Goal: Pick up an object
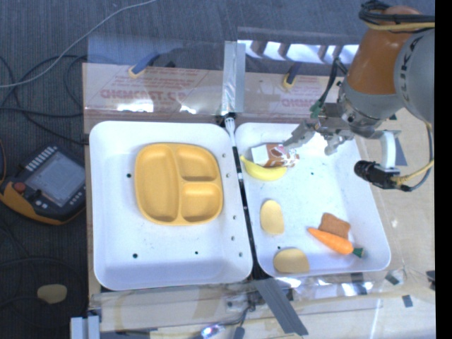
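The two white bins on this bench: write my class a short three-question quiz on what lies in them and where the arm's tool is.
1. True or false: the yellow divided tray lies in the left bin.
2. Which item lies nearest the carrot in the right bin?
A. the banana
B. the orange-brown block
C. the tray
3. Fill in: the tool is over the ____ bin, near its far edge.

Key
1. True.
2. B; the block lies right beside the carrot.
3. Right.
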Controlling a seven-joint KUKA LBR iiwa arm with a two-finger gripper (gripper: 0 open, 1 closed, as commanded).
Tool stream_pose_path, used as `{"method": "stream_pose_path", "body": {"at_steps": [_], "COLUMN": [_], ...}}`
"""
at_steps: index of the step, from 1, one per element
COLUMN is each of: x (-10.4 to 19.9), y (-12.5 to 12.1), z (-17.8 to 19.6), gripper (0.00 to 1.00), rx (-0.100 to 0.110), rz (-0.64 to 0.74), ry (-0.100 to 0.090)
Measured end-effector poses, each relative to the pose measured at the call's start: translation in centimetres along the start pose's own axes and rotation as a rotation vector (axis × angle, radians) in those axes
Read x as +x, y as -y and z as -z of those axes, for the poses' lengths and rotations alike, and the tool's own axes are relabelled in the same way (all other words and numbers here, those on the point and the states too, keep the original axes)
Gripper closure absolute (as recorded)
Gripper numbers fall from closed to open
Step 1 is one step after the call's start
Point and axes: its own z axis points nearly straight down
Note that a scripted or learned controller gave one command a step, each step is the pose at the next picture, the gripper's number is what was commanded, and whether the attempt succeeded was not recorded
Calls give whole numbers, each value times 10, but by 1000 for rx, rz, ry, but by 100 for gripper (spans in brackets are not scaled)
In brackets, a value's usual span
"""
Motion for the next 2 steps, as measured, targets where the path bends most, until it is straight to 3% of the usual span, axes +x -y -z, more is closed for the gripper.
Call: {"method": "stream_pose_path", "body": {"at_steps": [1,2], "x": [-17,3], "y": [52,2], "z": [-133,-138], "gripper": [0,0], "rx": [-4,-14], "rz": [22,104], "ry": [0,5]}}
